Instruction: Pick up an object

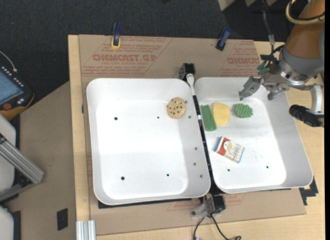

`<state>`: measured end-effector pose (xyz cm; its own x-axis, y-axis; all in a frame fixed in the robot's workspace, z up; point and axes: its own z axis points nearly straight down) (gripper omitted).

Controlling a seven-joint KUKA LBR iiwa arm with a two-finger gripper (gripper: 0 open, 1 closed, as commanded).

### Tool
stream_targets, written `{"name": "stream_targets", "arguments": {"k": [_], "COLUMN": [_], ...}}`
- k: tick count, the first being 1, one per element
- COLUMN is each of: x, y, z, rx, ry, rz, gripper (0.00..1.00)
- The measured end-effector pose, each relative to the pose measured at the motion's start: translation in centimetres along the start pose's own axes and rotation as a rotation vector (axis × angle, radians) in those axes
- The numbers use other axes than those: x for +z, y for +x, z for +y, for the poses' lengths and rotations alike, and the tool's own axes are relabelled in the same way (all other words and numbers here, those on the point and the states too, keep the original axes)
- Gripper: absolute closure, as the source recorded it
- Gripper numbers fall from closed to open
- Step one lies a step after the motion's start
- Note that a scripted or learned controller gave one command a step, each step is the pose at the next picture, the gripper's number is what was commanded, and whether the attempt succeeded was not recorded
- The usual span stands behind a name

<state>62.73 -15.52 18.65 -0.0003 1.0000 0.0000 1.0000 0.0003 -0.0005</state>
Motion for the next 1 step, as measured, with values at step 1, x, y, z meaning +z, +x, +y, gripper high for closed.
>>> {"name": "stream_targets", "arguments": {"k": [1], "x": [2.13], "y": [-6.66], "z": [-5.80], "rx": [0.007], "ry": [0.005], "rz": [0.001], "gripper": [0.00]}}
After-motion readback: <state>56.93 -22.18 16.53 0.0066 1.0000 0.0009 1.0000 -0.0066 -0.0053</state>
